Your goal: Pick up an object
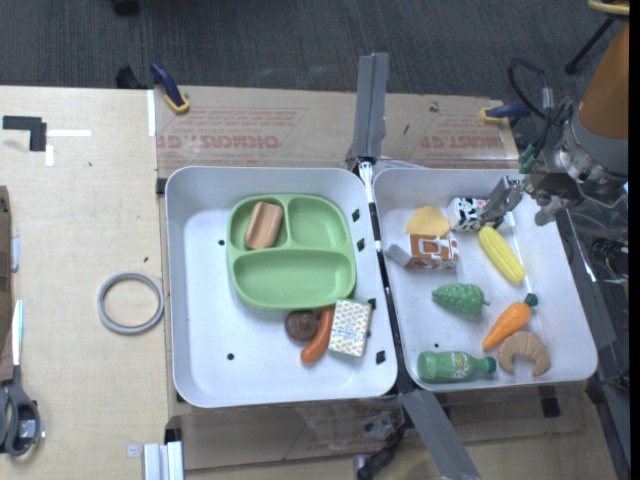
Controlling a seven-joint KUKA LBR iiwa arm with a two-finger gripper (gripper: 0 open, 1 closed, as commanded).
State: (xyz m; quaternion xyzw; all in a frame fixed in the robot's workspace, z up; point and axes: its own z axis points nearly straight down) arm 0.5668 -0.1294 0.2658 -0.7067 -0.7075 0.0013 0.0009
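- The gripper (497, 206) hangs at the upper right of the frame, over the top edge of the right bin (575, 313); its fingers look parted with nothing between them, which I judge a stance for coming down on a toy.
- Just beside it lie a small black-and-white cow toy (466, 211) and a yellow corn cob (501, 253), the likeliest targets; the cob is long, ribbed and lies at a slant.
- Lower in that bin sit a toy house (431, 240), a green bumpy piece (459, 298), a carrot (507, 323), a croissant (524, 352) and a green bottle (455, 366), loosely scattered.
- The left bin (195, 298) holds a green divided tray (293, 268), well apart from the gripper.
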